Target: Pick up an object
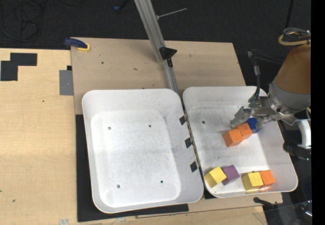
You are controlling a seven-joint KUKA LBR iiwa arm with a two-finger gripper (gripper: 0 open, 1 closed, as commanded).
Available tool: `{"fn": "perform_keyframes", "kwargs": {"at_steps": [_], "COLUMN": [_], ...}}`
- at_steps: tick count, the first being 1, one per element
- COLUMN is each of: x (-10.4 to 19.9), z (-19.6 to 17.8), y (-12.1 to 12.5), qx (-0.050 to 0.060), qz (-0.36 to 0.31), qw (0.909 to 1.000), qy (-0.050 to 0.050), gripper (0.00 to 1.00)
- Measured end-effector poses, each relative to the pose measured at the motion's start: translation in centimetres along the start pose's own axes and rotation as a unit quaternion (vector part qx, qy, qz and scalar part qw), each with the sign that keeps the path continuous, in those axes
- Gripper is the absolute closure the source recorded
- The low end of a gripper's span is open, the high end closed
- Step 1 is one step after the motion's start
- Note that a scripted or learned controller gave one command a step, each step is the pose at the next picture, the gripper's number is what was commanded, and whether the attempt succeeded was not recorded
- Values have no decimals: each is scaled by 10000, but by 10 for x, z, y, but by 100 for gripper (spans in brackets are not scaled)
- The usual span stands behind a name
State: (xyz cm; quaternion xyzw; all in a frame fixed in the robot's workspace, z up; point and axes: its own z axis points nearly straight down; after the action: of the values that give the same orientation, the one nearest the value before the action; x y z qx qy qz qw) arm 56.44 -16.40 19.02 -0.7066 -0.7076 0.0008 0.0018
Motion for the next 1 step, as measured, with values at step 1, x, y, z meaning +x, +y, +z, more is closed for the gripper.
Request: {"fn": "perform_keyframes", "kwargs": {"at_steps": [1], "x": [-1], "z": [0], "y": [0], "qx": [-3], "qz": [10], "qw": [10000], "qy": [0], "gripper": [0]}}
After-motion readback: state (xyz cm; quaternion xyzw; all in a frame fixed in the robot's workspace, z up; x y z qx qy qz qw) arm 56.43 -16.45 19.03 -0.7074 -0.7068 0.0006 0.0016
